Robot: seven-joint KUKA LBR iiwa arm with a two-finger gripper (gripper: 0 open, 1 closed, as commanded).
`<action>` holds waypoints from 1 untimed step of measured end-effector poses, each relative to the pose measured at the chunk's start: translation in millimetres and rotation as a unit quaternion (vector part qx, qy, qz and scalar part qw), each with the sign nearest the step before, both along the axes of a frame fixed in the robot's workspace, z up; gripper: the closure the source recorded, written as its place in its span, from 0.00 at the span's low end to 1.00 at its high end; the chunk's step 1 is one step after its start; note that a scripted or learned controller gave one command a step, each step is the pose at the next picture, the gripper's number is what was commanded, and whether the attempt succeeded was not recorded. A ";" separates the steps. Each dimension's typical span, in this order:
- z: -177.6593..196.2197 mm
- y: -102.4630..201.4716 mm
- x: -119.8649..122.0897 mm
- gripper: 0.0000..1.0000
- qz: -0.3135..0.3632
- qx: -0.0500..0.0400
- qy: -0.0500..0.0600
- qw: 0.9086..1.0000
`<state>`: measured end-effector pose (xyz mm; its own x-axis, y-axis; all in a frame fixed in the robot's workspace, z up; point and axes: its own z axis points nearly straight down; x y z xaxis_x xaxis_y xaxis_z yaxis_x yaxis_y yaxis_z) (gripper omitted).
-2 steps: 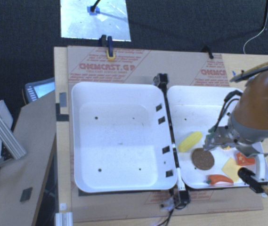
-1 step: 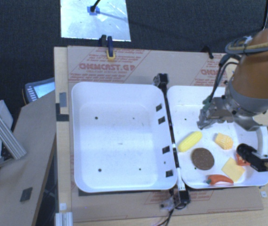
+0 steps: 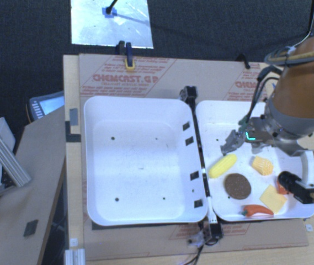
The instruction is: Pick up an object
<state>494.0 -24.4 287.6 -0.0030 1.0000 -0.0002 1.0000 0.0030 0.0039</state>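
My bench (image 3: 162,73) bears two white bins; the right bin (image 3: 217,115) holds everything. My pincer (image 3: 233,142) hovers just above the yellow corn (image 3: 223,165); its state I cannot tell. Nearby lie a brown disc (image 3: 238,186), cheese wedge (image 3: 272,197) and orange carrot (image 3: 257,210).

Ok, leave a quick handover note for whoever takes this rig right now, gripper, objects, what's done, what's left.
Gripper: low over the right bin, above the yellow corn; nothing seen between its fingers.
Objects, all in the right bin: corn, brown round patty, small yellow piece, cheese wedge, orange carrot.
Done: nothing picked.
Left: grasp one object and lift it.
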 end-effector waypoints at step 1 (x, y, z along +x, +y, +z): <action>-109.8 36.6 40.3 0.00 0.002 0.000 0.005 1.000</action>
